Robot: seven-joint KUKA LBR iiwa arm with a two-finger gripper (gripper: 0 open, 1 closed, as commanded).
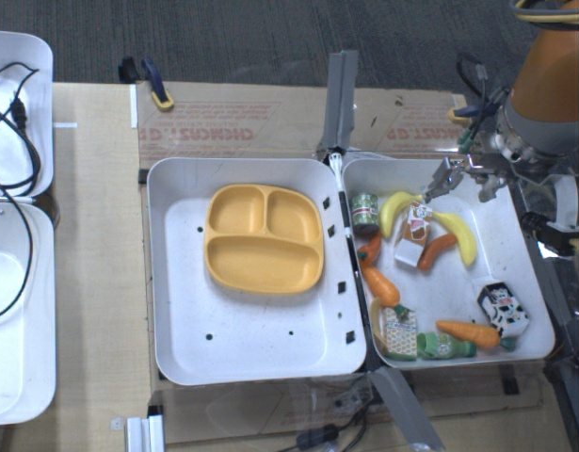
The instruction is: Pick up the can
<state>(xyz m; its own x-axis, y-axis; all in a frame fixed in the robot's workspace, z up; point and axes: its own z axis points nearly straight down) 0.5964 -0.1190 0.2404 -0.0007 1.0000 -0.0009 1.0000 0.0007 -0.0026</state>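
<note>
The can (365, 213), green with a light label band, stands upright in the right bin (526, 252), tight against that bin's left wall near its far-left corner. A yellow banana (394, 209) curves just beside it on the right, and an orange carrot (379, 282) lies just in front of it, so the can is hemmed in on 2 sides and backed by the wall on a 3rd; a grasp from above, judged from this layout, looks the least crowded way in.

The tool (438, 185) hangs over the far edge of the right bin, well to the right of the can, above the banana and a small white carton (413, 234). Whether it is open or closed I cannot tell; nothing is visibly gripped in it.

The left bin (176, 252) carries only a yellow divided plate (265, 237), lying flat near its centre, so everything loose is packed into the right bin. The pick looks not yet begun: the tool would need to travel left toward the wall.
</note>
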